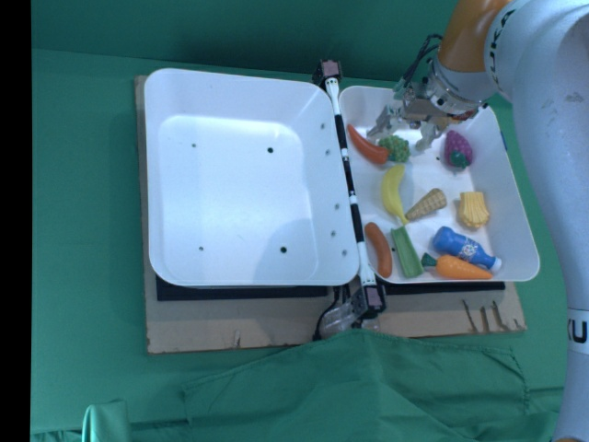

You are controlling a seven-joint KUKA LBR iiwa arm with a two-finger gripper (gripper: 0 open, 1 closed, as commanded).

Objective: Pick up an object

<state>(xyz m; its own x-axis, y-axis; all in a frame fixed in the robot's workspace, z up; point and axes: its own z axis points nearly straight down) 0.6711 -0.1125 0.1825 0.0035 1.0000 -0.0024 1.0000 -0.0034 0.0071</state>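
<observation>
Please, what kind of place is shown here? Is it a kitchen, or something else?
Probably a robot test bench in a lab, not a kitchen. Two white bins sit on cardboard over green cloth, the food is plastic toys such as a banana, and a robot arm reaches over them.

A bulky pale-grey arm (552,109) with an orange band, thin black cables above its metallic claw (406,129).

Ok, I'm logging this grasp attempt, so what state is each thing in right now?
gripper: open, above the right bin's far end, holding nothing
broccoli: lying below the gripper
red pepper: lying beside the broccoli
banana: lying flat
purple grapes: resting near the far wall
blue bottle: on its side
carrot: lying flat
left bin: resting flat on the bench
</observation>
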